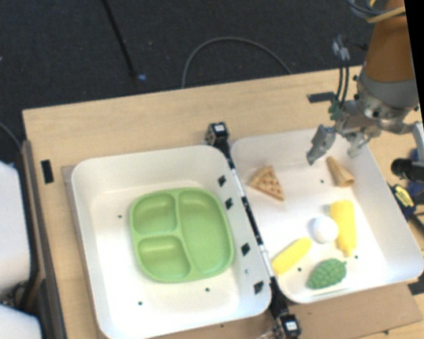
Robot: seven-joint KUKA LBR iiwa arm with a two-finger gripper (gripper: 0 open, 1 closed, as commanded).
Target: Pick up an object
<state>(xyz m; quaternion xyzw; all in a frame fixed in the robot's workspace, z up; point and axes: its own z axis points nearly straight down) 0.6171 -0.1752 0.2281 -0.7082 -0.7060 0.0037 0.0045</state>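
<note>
Hovering gripper (pixel 338 145): fingers spread, nothing between them, over right bin's (pixel 388 276) far edge.
Nearest item: cone (pixel 341 171), just below.
Writing: none legible.

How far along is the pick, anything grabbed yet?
Nothing grabbed yet. The gripper hangs open over the right bin, near the cone. The pizza slice, egg and corn lie untouched. Descent, grasp and lift remain.

The grey arm (pixel 387 57) comes in from the right side, with its orange band at the top. Its end effector (pixel 339 144) points down. The two fingers (pixel 317 146) are spread apart, and nothing sits between them.
</note>
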